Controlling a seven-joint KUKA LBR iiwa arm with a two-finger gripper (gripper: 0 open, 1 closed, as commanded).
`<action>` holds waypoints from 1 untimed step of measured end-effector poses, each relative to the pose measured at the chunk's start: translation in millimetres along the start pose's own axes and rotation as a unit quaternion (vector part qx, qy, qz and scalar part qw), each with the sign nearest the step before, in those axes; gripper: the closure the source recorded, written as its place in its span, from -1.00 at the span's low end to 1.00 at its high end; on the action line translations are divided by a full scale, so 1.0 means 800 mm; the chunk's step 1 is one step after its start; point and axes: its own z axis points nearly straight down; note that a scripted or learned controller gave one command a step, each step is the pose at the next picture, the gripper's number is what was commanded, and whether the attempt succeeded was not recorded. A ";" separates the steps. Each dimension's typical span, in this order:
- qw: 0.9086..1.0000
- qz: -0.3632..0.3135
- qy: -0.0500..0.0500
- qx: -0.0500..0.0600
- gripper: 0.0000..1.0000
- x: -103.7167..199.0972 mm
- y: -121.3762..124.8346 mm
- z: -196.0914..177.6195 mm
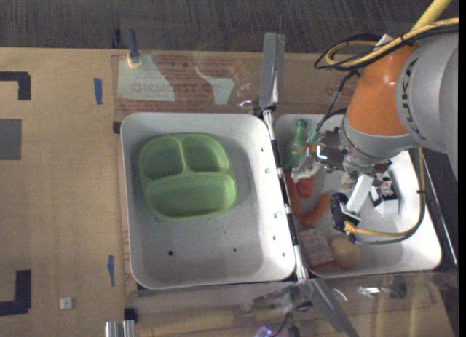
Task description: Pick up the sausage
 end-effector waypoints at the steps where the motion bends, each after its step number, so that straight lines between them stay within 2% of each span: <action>1: 0.998 -0.056 0.000 0.000 -1.00 -0.012 -0.022 0.000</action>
